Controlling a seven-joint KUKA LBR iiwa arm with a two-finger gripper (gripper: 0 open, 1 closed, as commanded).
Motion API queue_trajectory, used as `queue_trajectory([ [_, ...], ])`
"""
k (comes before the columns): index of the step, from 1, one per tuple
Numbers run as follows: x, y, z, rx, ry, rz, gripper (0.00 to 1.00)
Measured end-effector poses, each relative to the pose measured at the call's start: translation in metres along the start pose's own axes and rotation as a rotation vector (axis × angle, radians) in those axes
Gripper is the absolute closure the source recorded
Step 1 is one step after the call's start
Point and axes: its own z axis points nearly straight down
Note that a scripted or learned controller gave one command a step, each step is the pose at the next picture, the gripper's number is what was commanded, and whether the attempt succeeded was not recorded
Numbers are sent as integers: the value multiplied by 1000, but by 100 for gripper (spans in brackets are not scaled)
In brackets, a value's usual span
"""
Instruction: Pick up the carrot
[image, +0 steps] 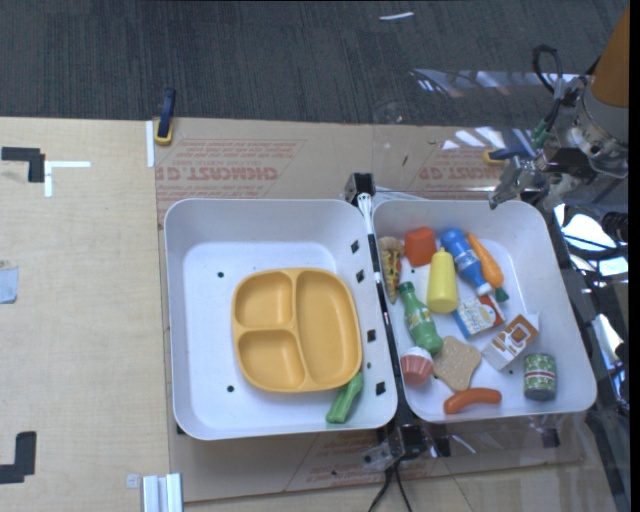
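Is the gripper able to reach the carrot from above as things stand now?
Probably yes. The carrot lies uncovered near the right bin's far edge, and the gripper sits just beyond that rim. The blue bottle lies right beside it and may crowd the fingers.

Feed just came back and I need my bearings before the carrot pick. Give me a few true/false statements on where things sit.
1. The carrot lies in the right bin. True.
2. The yellow divided plate sits in the right bin. False: it is in the left bin.
3. The gripper is above the right bin's far rim, apart from the carrot. True.
4. The carrot lies beside the blue bottle. True.
5. The green vegetable lies on the plate. False: it lies beside the plate's near edge.
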Motion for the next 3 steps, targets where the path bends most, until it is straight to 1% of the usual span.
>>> queue_trajectory([
  [1, -13, -23, 147, 2, 2, 417, 0],
  [2, -36, 6, 198, -3, 0, 638, 0],
  [3, -35, 6, 190, 2, -2, 631, 100],
])
